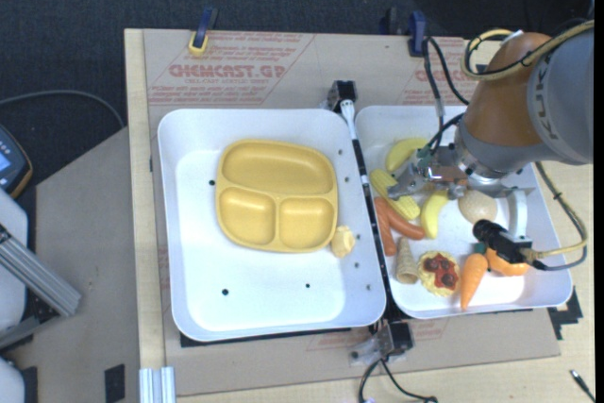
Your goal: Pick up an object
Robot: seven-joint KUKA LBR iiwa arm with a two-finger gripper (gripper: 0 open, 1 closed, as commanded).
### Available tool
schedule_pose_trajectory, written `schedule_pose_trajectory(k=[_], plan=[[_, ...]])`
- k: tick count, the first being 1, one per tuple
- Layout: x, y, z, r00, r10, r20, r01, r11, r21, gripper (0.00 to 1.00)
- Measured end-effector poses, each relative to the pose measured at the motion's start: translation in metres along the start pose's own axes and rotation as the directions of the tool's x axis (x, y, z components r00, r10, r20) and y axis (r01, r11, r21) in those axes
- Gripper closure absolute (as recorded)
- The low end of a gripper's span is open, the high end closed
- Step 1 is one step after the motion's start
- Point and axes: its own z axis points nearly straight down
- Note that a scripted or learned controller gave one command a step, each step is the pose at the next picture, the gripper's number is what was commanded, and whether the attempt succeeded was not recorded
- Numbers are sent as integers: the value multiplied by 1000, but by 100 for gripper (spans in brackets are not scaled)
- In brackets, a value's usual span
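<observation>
Two white bins sit side by side; the gripper (pixel 412 181) hangs low over toy food (pixel 408 224) at three o'clock, seeking a grab; grip state unclear.

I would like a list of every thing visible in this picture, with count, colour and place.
bins: 2, white, side by side on the bench
divided plate: 1, yellow, left bin
small food piece: 1, pale yellow, beside the plate
toy foods: several, yellow, orange, beige, right bin
toy carrot: 1, orange, right bin, near edge
clamps: 2, yellow and blue, far edge of the board
arm: 1, grey and orange, over right bin
gripper: 1, metallic, among the foods
</observation>
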Motion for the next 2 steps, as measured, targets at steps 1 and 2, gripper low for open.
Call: schedule_pose_trajectory(k=[1, 2], plan=[[-3, 4, 13, 1000, 0, 9, 0, 1000, -11, 0], [-4, 6, -1, 1000, 3, 13, -2, 1000, -22, 100]])
